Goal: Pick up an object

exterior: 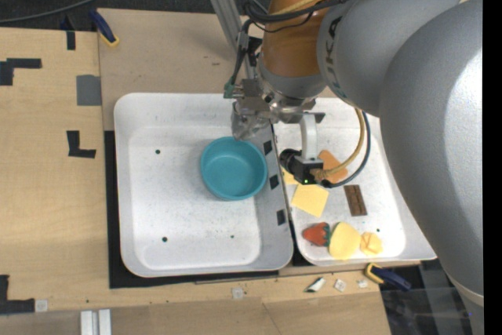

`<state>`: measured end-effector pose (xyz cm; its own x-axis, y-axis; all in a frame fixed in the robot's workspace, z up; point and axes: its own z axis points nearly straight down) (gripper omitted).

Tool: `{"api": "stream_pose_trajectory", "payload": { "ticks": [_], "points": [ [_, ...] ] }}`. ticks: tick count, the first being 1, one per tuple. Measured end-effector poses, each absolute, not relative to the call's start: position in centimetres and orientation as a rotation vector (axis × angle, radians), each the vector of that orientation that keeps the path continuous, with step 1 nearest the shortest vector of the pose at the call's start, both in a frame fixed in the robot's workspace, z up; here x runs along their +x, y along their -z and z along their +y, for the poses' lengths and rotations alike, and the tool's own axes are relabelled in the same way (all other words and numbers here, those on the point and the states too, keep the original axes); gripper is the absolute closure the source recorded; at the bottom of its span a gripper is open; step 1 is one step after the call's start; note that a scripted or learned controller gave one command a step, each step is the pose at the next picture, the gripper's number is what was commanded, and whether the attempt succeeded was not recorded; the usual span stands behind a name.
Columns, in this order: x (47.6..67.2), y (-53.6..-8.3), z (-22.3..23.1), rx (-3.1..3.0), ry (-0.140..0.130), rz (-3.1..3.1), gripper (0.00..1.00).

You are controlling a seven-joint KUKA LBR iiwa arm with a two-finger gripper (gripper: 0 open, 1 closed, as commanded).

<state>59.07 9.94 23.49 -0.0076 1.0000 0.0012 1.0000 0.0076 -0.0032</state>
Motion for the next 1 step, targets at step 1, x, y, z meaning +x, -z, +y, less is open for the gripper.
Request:
{"api": "stream_pose_trajectory", "payload": {
  "ticks": [1],
  "points": [
    [59.1,-23.56,9.56,-2.217,-0.003,-2.223,0.0]
  ]
}}
